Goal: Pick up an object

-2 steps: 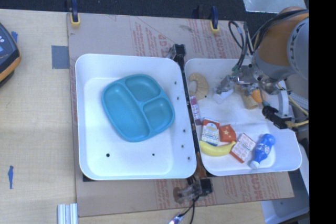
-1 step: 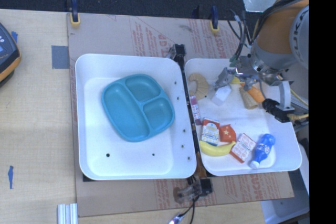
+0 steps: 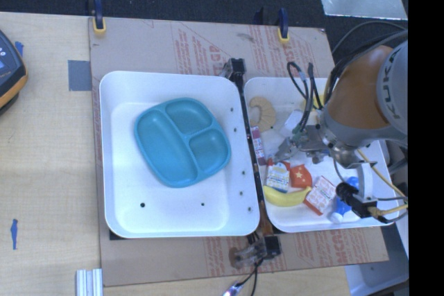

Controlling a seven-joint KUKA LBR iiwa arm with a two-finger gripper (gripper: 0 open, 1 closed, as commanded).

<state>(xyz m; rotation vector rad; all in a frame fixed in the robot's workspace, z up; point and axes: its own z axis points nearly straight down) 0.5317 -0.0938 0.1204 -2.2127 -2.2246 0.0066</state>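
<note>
The objects to pick lie in the right bin (image 3: 277, 222), bunched toward its near-left corner: a banana (image 3: 283, 197) along the near edge, a small white carton (image 3: 277, 177) and a red piece (image 3: 300, 176) just above it, touching, and a red-and-white box (image 3: 320, 194) at the banana's right end. A tan ring-shaped piece (image 3: 264, 111) sits near the bin's far-left corner, and a slim packet (image 3: 257, 144) lies along the left wall. The gripper (image 3: 290, 147) hangs over the bin's middle, just above the carton and red piece — whether it is released or clenched I cannot tell. Nothing shows between its tips. The arm (image 3: 361, 97) covers the bin's right side. The left bin (image 3: 111, 149) holds a blue divided plate (image 3: 182, 141), set toward its far half.
</note>
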